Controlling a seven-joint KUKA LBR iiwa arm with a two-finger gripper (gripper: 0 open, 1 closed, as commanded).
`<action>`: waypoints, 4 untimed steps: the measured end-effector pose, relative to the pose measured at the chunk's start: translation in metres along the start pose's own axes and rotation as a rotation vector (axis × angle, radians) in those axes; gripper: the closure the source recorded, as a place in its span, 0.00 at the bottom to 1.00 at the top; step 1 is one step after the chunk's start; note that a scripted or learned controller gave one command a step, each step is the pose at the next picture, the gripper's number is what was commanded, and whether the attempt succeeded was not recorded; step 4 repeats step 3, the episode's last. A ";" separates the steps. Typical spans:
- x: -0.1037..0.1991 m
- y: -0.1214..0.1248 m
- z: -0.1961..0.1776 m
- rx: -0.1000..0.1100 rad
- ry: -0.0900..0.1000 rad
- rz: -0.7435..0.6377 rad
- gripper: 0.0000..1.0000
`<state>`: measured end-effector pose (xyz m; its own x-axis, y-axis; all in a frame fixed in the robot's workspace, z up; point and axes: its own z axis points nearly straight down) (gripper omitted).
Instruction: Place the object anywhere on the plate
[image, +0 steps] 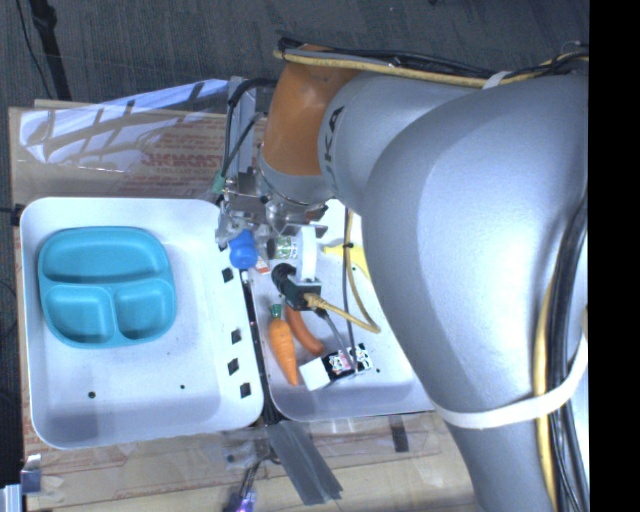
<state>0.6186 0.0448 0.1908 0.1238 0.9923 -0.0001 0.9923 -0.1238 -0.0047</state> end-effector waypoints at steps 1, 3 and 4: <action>0.056 0.001 -0.010 -0.002 -0.001 -0.116 1.00; 0.133 -0.008 -0.004 -0.001 -0.001 -0.172 0.00; 0.133 -0.008 -0.004 -0.001 -0.001 -0.172 0.00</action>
